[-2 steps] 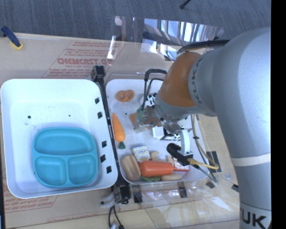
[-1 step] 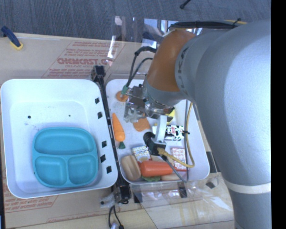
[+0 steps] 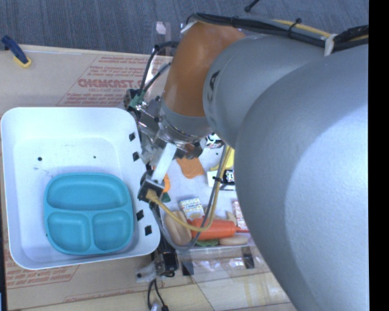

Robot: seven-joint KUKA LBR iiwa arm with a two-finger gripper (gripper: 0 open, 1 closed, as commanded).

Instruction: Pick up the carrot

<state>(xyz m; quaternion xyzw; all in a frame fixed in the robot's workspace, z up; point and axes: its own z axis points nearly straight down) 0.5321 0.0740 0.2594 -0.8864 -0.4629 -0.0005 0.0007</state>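
The carrot (image 3: pixel 217 230) is orange and lies on its side near the front edge of the right bin (image 3: pixel 201 251), with a yellow cable crossing its left end. The arm's orange band and grey wrist hang over the back of that bin. My gripper (image 3: pixel 183 149) shows under the wrist, above the bin's rear left part. It is behind the carrot and apart from it, and I see nothing held in it.
The left bin (image 3: pixel 26 135) holds a blue divided plate (image 3: pixel 87 212). The right bin also holds an orange wedge (image 3: pixel 191 167), a small printed packet (image 3: pixel 192 207), a tan rounded piece (image 3: pixel 175 229) and a red-and-white wrapper (image 3: pixel 238 216). The big grey arm covers the rest.
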